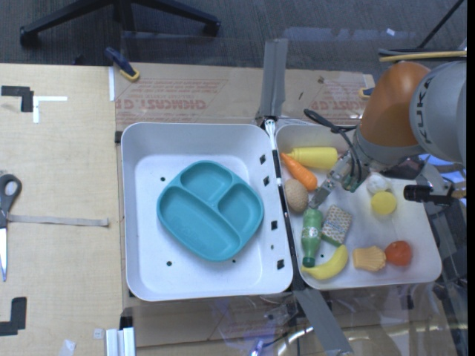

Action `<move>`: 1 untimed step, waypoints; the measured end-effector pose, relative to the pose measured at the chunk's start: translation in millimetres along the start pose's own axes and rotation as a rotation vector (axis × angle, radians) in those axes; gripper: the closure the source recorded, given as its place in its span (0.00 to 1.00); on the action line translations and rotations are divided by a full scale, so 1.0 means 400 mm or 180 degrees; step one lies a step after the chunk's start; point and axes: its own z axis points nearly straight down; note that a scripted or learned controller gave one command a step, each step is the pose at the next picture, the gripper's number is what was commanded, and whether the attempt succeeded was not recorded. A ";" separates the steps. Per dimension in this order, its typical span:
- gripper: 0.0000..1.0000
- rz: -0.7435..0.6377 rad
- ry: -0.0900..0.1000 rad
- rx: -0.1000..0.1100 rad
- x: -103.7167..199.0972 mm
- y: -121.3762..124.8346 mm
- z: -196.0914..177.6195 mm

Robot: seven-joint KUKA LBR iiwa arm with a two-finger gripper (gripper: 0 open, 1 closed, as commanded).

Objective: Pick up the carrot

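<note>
Lying slantwise in the right bin (427, 269), the carrot (298, 170) sits between a yellow bottle (315, 156) and a tan egg-shaped thing (295, 196). The jaws (324, 191) hover just right of it; how wide they stand I cannot tell. The arm (427, 113) reads "KUKA". One blue divided plate (211, 210) fills the left bin (133, 199); the worktop (56, 199) is pale wood, with carpet (297, 6) beyond.
</note>
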 end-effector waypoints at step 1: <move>0.00 0.0474 0.0104 0.0092 -0.050 0.058 0.009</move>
